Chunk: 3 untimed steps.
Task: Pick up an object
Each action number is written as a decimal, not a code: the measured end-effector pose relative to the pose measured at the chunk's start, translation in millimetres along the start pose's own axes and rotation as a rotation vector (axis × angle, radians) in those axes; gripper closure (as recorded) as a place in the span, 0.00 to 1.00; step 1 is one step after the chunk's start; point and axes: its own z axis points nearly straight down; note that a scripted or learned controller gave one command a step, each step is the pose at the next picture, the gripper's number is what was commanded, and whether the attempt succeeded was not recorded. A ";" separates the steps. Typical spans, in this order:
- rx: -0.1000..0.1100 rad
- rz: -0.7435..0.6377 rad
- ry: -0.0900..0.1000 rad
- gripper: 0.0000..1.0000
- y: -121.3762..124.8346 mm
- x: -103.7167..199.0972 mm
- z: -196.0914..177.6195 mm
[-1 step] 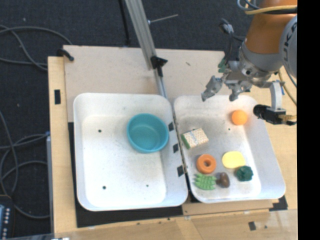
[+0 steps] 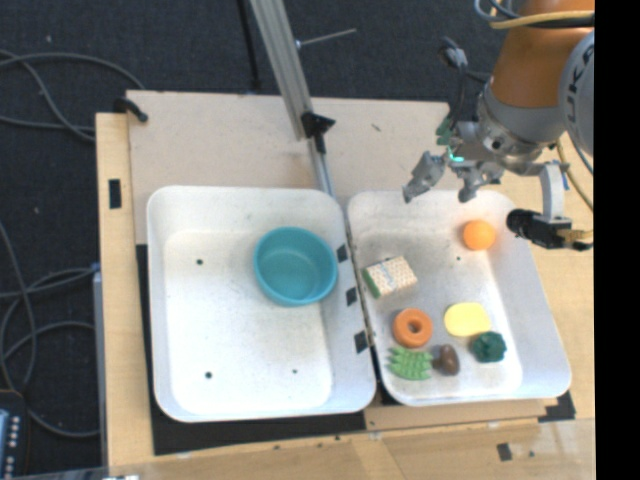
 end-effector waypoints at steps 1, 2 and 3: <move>0.004 0.005 -0.004 0.00 -9.1 -6.5 48.6; 0.006 0.006 -0.004 0.00 -9.1 -9.8 112.0; -0.002 0.007 -0.004 0.00 -16.1 -12.3 169.0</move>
